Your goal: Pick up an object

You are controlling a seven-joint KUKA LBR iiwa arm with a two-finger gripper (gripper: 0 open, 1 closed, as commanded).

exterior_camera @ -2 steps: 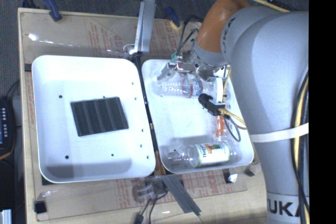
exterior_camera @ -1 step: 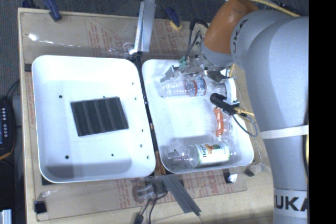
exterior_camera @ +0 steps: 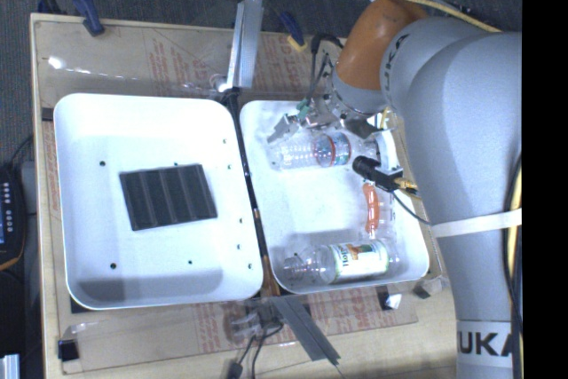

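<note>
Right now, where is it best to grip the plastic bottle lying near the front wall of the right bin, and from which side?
Grip the bottle at mid-body, on the label, coming from above. It lies on its side along the right bin's front wall, so close across its width.

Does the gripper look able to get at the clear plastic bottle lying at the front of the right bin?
Probably yes. The clear plastic bottle lies uncovered along the right bin's near wall, though that wall sits close beside it. The gripper is at the far end.
</note>
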